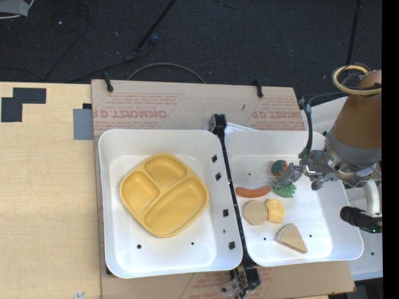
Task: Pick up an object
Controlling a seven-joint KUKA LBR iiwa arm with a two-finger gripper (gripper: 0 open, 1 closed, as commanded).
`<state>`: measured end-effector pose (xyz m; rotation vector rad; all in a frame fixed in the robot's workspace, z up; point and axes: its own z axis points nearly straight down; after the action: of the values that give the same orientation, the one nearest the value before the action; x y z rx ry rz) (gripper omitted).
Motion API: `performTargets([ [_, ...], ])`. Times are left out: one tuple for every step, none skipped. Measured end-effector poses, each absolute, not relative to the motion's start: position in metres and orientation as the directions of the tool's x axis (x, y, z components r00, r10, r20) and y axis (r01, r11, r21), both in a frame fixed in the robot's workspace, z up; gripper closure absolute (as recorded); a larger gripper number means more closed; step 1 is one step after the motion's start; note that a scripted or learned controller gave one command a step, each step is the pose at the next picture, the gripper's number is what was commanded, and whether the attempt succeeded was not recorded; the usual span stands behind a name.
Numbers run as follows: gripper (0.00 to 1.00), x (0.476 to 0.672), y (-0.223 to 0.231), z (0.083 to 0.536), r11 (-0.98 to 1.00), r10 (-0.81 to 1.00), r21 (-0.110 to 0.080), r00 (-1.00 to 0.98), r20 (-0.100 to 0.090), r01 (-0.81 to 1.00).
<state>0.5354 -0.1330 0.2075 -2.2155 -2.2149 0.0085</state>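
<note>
Approach step: claw (290, 178) low at right bin (349, 242), centre-right of frame.
You can't tell its finger state; it sits touching the green toy (286, 190). Next, you need a clean close.

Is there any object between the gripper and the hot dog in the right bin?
The gripper is low in the right bin, beside the green toy and the small round toy. The hot dog lies toward the divider from there. The green toy sits partly on that line; nothing else visible does.
</note>
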Motion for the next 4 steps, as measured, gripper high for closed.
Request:
performTargets([
  [0.00,0.524,-0.131,0.155,0.000,1.000,-0.008,0.000,0.002,1.000],
  [0.00,0.527,-0.126,0.111,0.000,1.000,-0.007,0.000,0.003,1.000],
  [1.00,0.527,-0.128,0.123,-0.004,1.000,-0.006,0.004,0.002,1.000],
  [1.00,0.534,-0.122,0.169,0.002,1.000,0.001,-0.002,0.000,1.000],
])
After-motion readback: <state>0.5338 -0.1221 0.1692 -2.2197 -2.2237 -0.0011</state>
